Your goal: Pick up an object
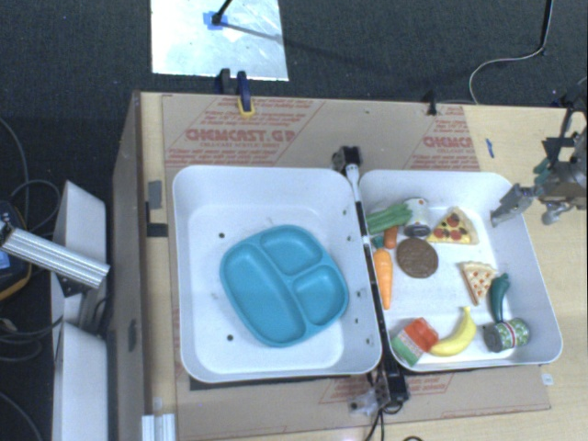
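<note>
The right bin (537, 274) holds toy food. There are green stalks (390, 217), a carrot (383, 277), a brown round cookie (417, 258) and a pizza slice (454, 227). A second pizza slice (478, 280), a dark green pepper (498, 294), a small can (506, 333), a banana (455, 335) and a red-and-green piece (414, 337) lie nearer the front. My gripper (530, 211) hangs over the right bin's far right corner, open, with nothing between its fingers. It is right of the first pizza slice and apart from every object.
The left bin (197, 246) holds a blue divided plate (283, 284). A black clamp (348, 161) sits on the divider at the back between the bins. A cardboard sheet (276, 127) lies under both bins. A silver bar (55, 254) sticks out at the left.
</note>
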Controlling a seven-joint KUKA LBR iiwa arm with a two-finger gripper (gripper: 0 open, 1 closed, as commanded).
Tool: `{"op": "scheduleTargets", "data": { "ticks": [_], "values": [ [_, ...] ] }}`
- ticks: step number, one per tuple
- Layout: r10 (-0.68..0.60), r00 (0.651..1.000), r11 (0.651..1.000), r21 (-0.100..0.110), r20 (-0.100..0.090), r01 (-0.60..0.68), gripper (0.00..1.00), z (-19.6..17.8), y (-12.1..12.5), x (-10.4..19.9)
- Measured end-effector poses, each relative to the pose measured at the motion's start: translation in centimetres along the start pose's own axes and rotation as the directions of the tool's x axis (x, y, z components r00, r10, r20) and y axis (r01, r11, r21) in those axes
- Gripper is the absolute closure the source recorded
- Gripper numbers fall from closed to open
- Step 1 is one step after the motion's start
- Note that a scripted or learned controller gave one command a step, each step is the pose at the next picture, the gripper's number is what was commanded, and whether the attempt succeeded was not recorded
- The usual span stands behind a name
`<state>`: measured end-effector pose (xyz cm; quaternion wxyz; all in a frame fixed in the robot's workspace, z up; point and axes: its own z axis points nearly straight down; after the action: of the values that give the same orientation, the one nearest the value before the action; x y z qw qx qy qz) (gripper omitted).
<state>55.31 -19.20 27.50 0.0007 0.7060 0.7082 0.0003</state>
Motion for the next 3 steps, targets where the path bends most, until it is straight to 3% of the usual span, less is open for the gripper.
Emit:
{"op": "scheduleTargets", "data": {
  "ticks": [1, 2, 3],
  "values": [
    [-0.001, 1.0, 1.0, 0.003, -0.001, 0.001, 0.0, 10.6, -1.0, 5.2],
    [0.0, 1.0, 1.0, -0.011, 0.002, 0.0, 0.0, 18.5, 5.9, 5.6],
    [-0.001, 1.0, 1.0, -0.002, 0.0, 0.001, 0.0, 17.8, 7.9, 10.9]
  ]
}}
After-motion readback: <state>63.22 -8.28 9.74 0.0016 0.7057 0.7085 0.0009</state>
